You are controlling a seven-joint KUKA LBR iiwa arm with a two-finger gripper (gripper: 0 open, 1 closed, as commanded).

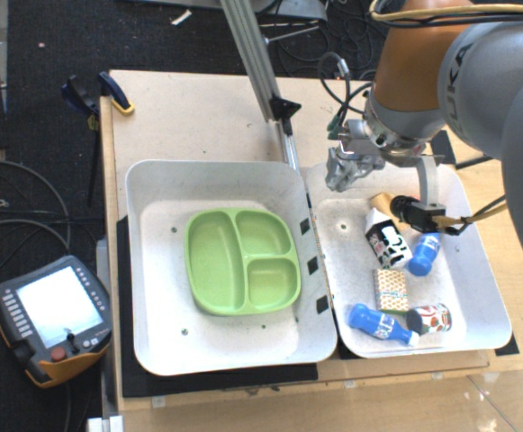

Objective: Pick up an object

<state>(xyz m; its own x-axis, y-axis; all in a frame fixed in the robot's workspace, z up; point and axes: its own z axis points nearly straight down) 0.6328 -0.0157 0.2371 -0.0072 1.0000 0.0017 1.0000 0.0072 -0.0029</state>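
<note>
Gripper (344,174) poised over the far-left corner of the right shallow white bin (482,268), grip state impossible to tell. Nearest target, the black-and-white patterned bottle (386,241), lying just right and nearer the camera, long axis roughly upright in view.

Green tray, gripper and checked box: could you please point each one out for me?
Green tray (243,261), camera view, middle divider.
Gripper (344,180), camera view, its lower tip.
Checked box (392,289), camera view, top face.
</note>
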